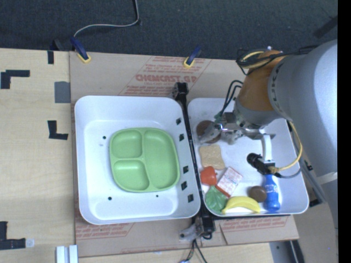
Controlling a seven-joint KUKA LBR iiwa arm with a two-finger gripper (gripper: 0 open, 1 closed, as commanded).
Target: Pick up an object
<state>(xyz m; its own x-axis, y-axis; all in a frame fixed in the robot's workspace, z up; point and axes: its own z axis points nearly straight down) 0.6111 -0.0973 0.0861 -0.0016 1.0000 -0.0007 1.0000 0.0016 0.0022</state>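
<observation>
Pincer [222,131] over right bin [299,199], one banana [242,204], one green tray [145,159]

Even, fairly bright overhead light falls on the scene. The two white bins [88,147] are the brightest areas, close to washed out, with faint glare on their rims. Shadows are soft and short. The dark floor [192,10] at the far side reads grainy. Overall sharpness is low, with small items in the right bin [299,196] slightly blurred.
</observation>
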